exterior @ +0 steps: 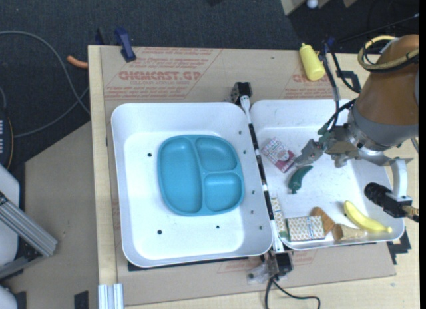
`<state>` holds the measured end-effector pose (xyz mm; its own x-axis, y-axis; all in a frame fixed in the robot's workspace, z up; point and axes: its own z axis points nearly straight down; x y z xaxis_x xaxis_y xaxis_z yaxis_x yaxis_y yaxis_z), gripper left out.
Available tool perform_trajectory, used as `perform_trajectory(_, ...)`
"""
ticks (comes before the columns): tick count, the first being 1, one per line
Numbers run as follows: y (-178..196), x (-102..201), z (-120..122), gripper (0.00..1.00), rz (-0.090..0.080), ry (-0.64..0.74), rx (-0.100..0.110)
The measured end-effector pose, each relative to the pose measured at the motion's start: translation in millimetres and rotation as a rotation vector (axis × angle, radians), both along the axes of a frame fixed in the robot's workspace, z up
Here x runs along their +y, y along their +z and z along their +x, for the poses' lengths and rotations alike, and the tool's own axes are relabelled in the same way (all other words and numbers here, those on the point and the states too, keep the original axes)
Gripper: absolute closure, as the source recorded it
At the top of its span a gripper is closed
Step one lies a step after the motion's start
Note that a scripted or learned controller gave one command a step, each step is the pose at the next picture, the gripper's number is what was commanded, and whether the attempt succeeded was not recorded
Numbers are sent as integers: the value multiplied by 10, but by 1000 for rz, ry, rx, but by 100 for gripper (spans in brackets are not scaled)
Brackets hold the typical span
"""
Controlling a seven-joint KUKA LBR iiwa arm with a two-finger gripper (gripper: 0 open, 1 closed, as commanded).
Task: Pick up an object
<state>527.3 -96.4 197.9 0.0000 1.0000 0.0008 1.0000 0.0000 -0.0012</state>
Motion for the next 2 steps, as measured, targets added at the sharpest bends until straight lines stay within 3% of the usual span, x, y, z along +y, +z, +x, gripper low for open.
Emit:
perform_trajectory(1, -681, -159, 400, 0, 0, -1, 0)
perform_trajectory(2, -1140, 29, 325, 0, 1, 0, 2)
